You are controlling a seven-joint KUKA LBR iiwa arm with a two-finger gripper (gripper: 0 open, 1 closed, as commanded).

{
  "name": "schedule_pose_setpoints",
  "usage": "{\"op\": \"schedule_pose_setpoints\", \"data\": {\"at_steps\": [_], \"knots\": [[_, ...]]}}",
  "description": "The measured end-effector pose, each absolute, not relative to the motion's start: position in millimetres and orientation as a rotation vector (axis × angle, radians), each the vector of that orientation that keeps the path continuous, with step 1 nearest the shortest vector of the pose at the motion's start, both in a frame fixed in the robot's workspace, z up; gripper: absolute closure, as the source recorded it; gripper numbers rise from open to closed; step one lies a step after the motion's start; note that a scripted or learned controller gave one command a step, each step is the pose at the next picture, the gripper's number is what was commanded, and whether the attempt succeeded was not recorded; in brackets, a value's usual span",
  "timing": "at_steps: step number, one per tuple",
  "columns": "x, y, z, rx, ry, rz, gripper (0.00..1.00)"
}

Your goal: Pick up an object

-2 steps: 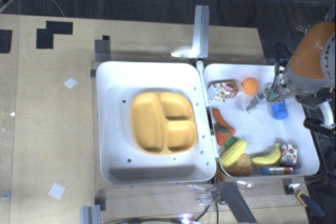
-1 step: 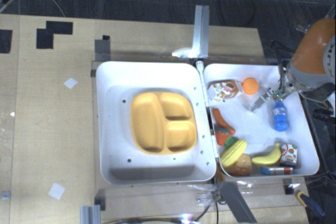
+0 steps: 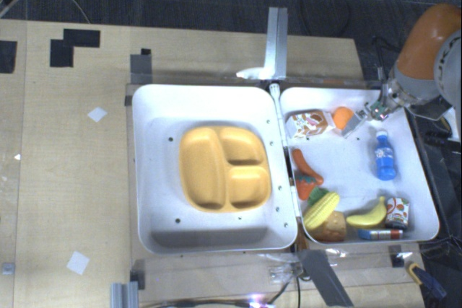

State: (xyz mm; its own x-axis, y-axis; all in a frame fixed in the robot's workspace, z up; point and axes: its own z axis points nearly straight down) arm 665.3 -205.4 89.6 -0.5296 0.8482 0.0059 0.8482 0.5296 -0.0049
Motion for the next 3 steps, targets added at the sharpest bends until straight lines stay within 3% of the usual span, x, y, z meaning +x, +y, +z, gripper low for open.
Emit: {"op": "schedule_pose_setpoints", "data": {"at_steps": [1, 2, 3], "knots": [[665.8, -205.3, 102.3, -1.508, -2.746, 0.01, 1.0], [646.2, -205.5, 182.3, -1.377, -2.843, -0.005, 1.0], [647.9, -203.7, 192.6, -1.371, -2.85, -0.007, 1.0]]}}
